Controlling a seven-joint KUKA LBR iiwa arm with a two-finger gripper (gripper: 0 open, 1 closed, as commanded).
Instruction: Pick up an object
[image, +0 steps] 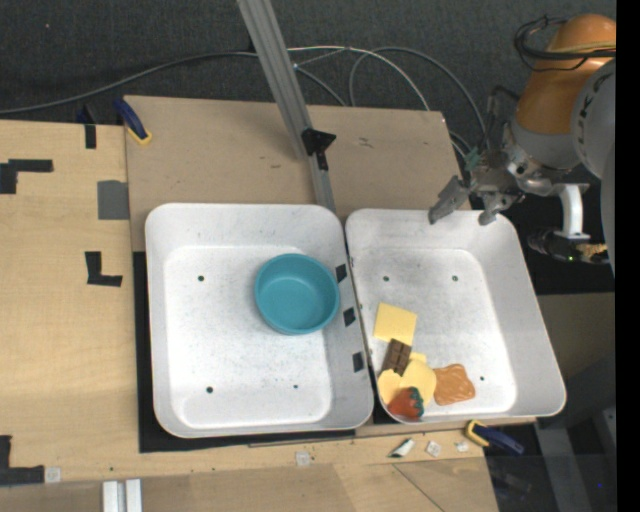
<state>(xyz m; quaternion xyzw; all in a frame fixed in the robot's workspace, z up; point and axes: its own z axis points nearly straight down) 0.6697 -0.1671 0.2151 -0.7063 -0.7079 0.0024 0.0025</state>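
Task objs sat in the right bin (520, 300), bunched near its front-left corner: a pale yellow square block (394, 323), a small dark brown piece (397, 355) just in front of it, a yellow rounded item (418, 380) under/next to that, a red-and-green thing (406, 403) at the very front, and an orange flat piece (453, 384) to their right. Several touched or overlapped; I couldn't tell exact shapes, too small. The left bin (170, 300) held a teal bowl (295, 292), upright, approx. mid-bin toward its right wall.

My arm (560, 90) came in from the right, orange band up top, wrist angled down toward the back edge of the right bin. My gripper (467, 204) hung over that bin's back rim, well apart from the pile at the front. Fingers (445, 205) were spread, nothing between them.

The upper arm was cut off at the frame's right/top edge. A grey pole (290, 95) slanted across the back of the bench (220, 150) and blocked part of the gap between bins. Cables (390, 70) ran behind the bench. Small bits (432, 447) at the bench's front edge were too tiny to ID.
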